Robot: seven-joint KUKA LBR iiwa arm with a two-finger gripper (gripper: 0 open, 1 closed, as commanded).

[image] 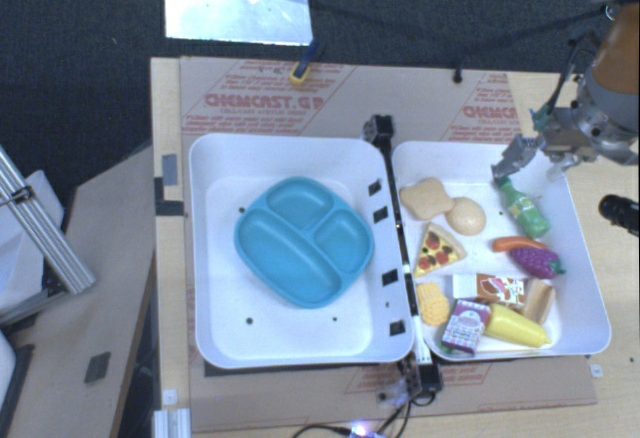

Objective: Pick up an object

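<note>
A: What does the bench (250,91) carry?

B: Two shallow white bins side by side. The left bin (215,256) holds a blue divided plate (303,241). The right bin (590,311) holds toy food: a slice of bread (424,196) and a round bun (466,216) near the middle, a pizza slice (438,249) below them, a green bottle (524,208) toward the far right side, and purple grapes (535,260) just below it. Along the near edge lie a yellow banana (515,328) and a small pink carton (465,326), touching each other.

A: And the arm?

B: It reaches in from the right. The gripper (518,158) hangs over the far right corner of the right bin, just above the green bottle's top. Whether its fingers are open or closed, I cannot tell. Nothing shows between them.
</note>
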